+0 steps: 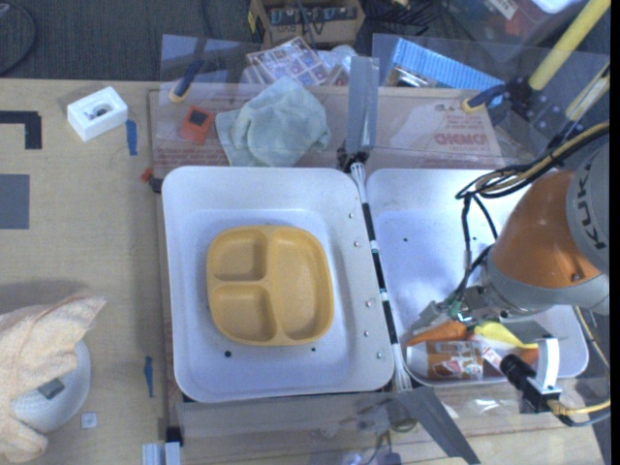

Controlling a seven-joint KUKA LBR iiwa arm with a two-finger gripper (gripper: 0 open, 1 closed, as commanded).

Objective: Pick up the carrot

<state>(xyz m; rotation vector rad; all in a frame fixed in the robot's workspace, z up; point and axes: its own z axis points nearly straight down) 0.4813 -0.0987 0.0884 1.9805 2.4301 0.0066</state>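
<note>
Carrot (438,333) lies lower right of frame, under your claw (463,310) (open or closed, you cannot tell).

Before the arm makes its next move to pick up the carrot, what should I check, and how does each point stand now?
1. Carrot is in view: ok, it lies near the front of the right bin.
2. Gripper is over the carrot: ok, it hangs just above its right end.
3. Carrot is between the fingers: cannot tell, the wrist hides them.
4. Nothing crowds the carrot: not ok, a yellow item and a labelled packet lie close beside it.
5. Yellow divided plate is out of the way: ok, it sits in the left bin.
</note>
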